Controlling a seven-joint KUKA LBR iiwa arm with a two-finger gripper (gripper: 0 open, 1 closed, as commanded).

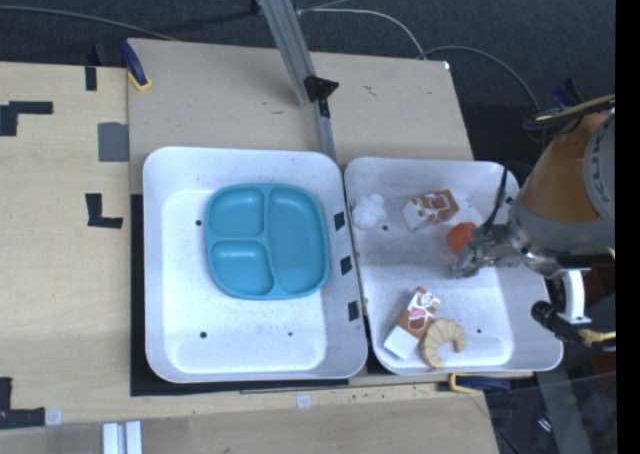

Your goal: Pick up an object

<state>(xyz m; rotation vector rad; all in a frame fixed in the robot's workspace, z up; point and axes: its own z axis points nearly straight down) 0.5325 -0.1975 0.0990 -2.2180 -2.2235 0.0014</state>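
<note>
My gripper (468,262) is low inside the right bin (500,337), near its middle right. Just above it, touching or nearly touching, lies a small red-orange ball (458,235). A brown and white carton (432,208) lies further back. A crumpled white object (370,210) sits at the bin's back left. Near the front edge lie a second small carton (417,314) and a tan croissant (443,338). I see nothing held in the gripper.
The left bin (175,332) holds a blue divided plate (267,240). A grey metal pole (285,22) slants down from the top to the gap between the bins. The arm's grey body (570,197) overhangs the right bin's right wall.
</note>
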